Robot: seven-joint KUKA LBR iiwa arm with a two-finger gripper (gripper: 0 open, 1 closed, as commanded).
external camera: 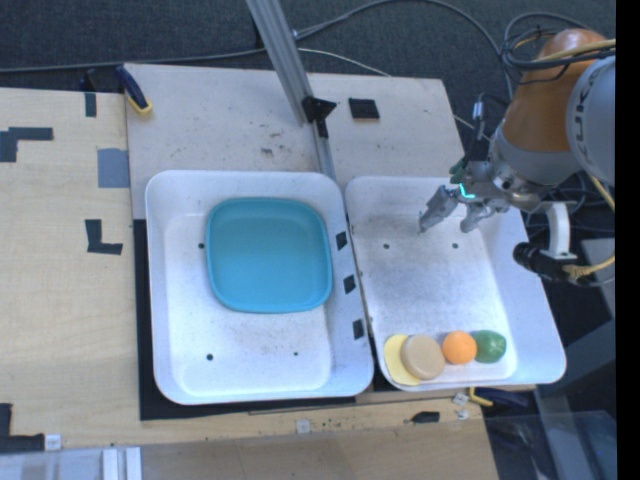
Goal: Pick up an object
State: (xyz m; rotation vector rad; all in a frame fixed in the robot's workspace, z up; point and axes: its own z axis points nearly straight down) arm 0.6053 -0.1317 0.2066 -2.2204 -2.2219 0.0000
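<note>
Gripper (450, 214) hangs over the far end of the right bin (520, 268), fingers spread, nothing between them. Candidate objects lie in a row along that bin's near edge: orange ball (459, 348), green ball (490, 345), tan round piece (423, 357) on a yellow disc (396, 360). Likely light, smooth, prone to roll; grip the ball across its middle. No legible writing.

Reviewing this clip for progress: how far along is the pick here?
Nothing looks picked yet. The gripper hangs open over the upper part of the right bin with nothing between its fingers. The yellow piece, tan piece, orange ball and green piece lie along that bin's near edge. Reaching, closing and lifting remain.
</note>
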